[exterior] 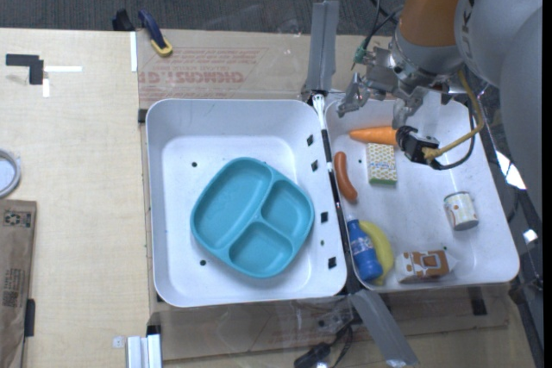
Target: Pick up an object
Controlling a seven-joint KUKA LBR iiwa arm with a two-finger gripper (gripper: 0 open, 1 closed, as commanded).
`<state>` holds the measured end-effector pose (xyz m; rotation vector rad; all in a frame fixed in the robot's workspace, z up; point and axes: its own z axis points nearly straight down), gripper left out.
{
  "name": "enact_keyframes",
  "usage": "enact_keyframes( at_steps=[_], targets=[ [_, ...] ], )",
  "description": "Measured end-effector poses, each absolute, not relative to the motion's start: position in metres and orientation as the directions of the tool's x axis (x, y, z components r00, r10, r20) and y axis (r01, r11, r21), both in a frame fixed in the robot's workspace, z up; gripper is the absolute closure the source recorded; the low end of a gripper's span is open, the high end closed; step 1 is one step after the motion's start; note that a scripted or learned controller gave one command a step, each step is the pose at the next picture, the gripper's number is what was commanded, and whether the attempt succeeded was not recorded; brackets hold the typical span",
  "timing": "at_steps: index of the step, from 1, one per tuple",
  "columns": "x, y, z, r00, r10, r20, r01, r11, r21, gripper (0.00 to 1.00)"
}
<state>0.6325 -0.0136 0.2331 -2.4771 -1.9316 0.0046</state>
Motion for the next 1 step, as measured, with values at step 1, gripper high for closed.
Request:
enact_keyframes(
  at_steps=[1],
  targets=[
    [0.6564,-0.0996,0.099,0.112,0.994,-0.003,0.994,-0.112,-0.008,0.0]
  ],
)
